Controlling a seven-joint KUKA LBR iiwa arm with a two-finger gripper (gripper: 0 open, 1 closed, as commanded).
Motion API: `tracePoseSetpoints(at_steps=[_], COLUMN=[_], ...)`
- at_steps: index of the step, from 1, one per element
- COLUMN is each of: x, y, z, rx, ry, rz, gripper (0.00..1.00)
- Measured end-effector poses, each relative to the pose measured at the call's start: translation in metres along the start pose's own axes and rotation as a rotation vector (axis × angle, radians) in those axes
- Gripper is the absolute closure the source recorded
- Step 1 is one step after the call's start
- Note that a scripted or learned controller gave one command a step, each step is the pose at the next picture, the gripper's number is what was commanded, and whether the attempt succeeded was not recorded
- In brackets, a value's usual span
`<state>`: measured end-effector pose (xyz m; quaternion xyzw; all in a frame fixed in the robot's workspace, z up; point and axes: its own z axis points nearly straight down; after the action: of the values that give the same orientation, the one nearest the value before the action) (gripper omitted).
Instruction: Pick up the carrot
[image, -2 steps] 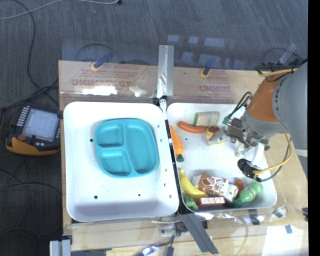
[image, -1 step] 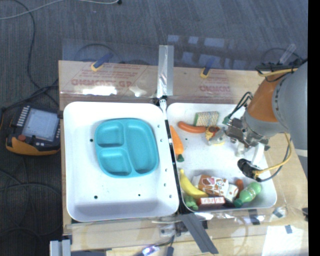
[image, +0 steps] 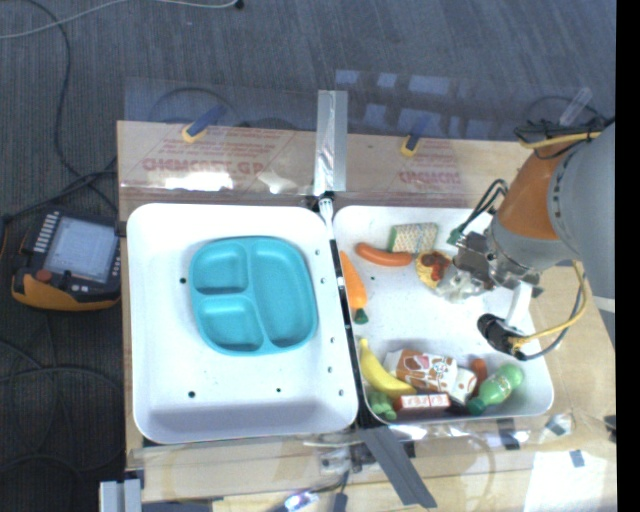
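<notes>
Gripper (image: 452, 282) low over right bin (image: 540, 400), near pizza slice (image: 434, 268); finger state unclear. Carrot (image: 351, 285) lies against bin's left wall, apart.

Robotics lab. Grey carpet floor (image: 80, 90) strewn with loose cables (image: 60, 130). Control pendant (image: 65, 262) lies beside table (image: 250, 160). Two white bins (image: 150, 330) taped down; toy food (image: 430, 375) as test props.

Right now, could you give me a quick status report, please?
Gripper over right bin, upper right. Carrot lies against bin's left wall, untouched. Hot dog between them.
</notes>
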<state>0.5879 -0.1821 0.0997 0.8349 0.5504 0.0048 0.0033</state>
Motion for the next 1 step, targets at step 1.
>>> tracePoseSetpoints(at_steps=[1], x=[-0.0001], y=[-0.0001], z=[0.0001], rx=[0.0], ry=[0.0], rz=[0.0], gripper=[0.0])
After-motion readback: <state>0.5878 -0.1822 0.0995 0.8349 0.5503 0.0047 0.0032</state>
